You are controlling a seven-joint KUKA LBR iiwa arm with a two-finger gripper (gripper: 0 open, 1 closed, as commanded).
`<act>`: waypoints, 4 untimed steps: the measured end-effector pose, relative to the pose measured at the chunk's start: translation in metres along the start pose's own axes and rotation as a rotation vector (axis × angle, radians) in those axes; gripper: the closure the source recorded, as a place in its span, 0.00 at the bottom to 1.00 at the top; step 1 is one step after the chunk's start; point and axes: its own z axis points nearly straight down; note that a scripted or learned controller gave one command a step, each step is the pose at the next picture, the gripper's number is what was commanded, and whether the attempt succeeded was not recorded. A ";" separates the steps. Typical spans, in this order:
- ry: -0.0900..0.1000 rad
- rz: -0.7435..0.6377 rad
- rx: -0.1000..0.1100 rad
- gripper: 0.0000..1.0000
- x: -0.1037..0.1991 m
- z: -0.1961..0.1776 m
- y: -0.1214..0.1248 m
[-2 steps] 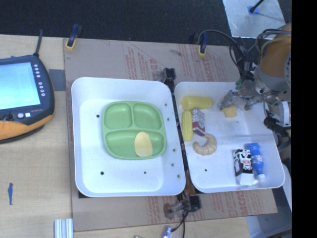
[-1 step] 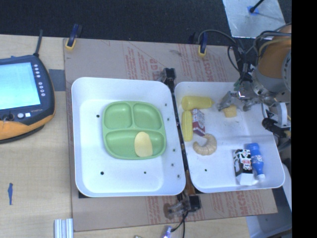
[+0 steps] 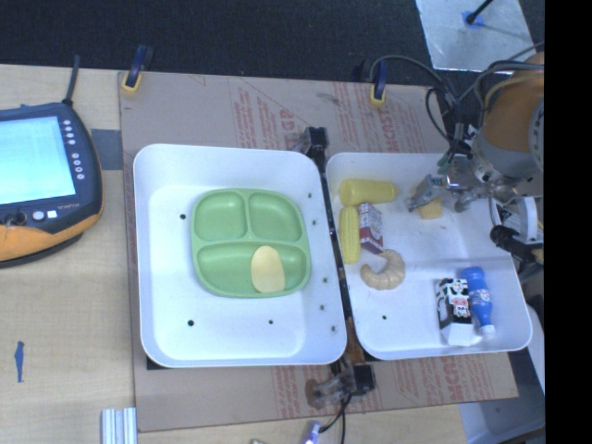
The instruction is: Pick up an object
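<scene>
While the arm (image 3: 511,118) reaches in at the upper right of the frame, its gripper (image 3: 442,192) hangs low over the right bin (image 3: 407,336), fingers spread, with a small yellow piece (image 3: 430,211) just beside them; whether they touch it I cannot tell. Left of this lie a yellow block (image 3: 367,191), a corn cob (image 3: 349,233), a red carton (image 3: 371,228) and a croissant (image 3: 385,271). At lower right sit a cow carton (image 3: 452,302) and a blue bottle (image 3: 478,299). In the left bin (image 3: 166,322), a green tray (image 3: 217,234) holds a yellow disc (image 3: 268,269).
</scene>
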 end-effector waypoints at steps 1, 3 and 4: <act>-0.002 -0.003 -0.004 0.00 0.000 -0.001 0.007; 0.000 0.000 0.000 0.00 0.000 0.000 -0.002; -0.002 -0.002 -0.004 0.00 0.000 -0.001 0.011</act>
